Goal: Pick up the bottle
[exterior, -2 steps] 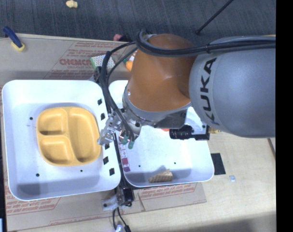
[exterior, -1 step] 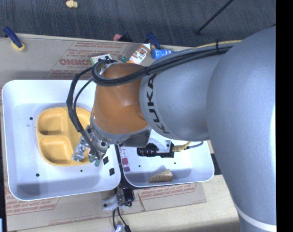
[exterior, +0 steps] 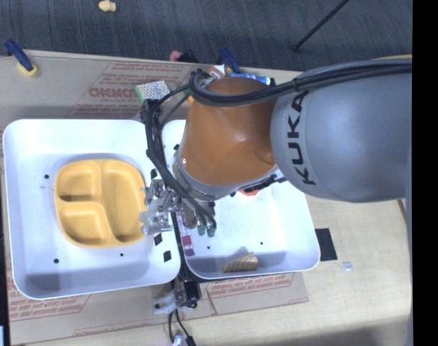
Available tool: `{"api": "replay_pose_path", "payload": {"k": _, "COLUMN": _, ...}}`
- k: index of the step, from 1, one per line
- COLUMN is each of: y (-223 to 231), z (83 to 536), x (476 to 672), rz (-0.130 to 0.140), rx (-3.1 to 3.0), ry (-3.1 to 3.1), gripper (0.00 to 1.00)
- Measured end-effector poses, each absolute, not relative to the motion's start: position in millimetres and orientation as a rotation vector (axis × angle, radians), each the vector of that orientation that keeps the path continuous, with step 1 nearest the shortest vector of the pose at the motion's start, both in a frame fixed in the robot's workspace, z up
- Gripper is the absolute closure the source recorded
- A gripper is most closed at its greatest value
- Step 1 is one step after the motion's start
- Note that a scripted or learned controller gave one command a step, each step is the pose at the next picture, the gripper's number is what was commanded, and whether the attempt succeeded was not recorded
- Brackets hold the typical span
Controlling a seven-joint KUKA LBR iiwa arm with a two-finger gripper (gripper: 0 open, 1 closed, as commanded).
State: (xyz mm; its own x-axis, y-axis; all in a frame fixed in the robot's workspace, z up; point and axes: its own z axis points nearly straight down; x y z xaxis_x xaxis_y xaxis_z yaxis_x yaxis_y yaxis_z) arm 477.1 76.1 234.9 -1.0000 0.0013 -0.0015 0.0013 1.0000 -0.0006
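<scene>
My gripper (exterior: 178, 219) hangs low over the wall between the two white bins, near their front half. The big grey and orange arm (exterior: 233, 139) covers most of the right bin (exterior: 298, 244). A small red and white piece (exterior: 256, 187) peeks out from under the arm's wrist; what it is I cannot tell. Just below the gripper, a small dark red item (exterior: 187, 248) lies at the right bin's left edge, too small to name.
A yellow divided tray (exterior: 99, 200) lies in the left bin (exterior: 24, 193), its right edge close to the gripper. A brown wedge-shaped object (exterior: 240, 263) rests by the right bin's front wall. Blue clamps (exterior: 20, 58) hold the cardboard at the back.
</scene>
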Motion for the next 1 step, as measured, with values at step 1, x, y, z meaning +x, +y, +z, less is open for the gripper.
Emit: {"api": "replay_pose_path", "payload": {"k": 1, "y": 134.9, "z": 228.1, "x": 476.4, "rz": 0.000, "rx": -0.368, "ry": 3.119, "gripper": 1.00}}
